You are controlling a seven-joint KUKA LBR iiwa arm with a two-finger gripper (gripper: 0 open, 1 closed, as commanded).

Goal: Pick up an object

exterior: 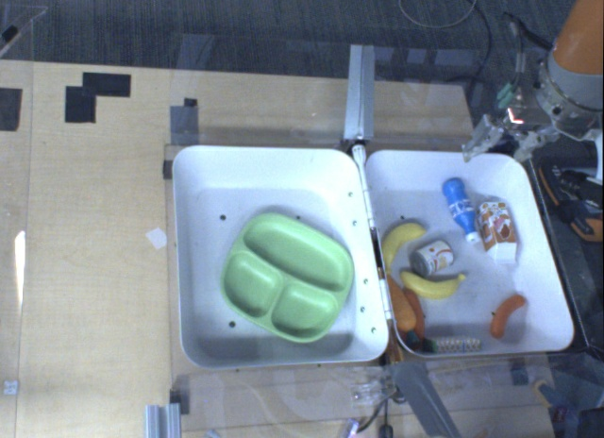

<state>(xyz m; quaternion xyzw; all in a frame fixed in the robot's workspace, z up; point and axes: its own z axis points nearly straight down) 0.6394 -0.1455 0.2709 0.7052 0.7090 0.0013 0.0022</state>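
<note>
Pincer (498,136) hangs over the far rim of the right bin (538,332), prongs spread, nothing btwn them. Pickable stuff is all in that bin: blue bottle (459,206), small carton (496,227), can (433,258) lying across two bananas (408,255), a sausage-like piece (508,311) near the front. Left bin (193,266) has just a green divided tray (287,276). Best bet imo: drop straight onto the bottle, it's closest w/ room either side. Arm mostly cut off at the frame edge; orange thing (407,309) by the divider is hard to ID.
</note>
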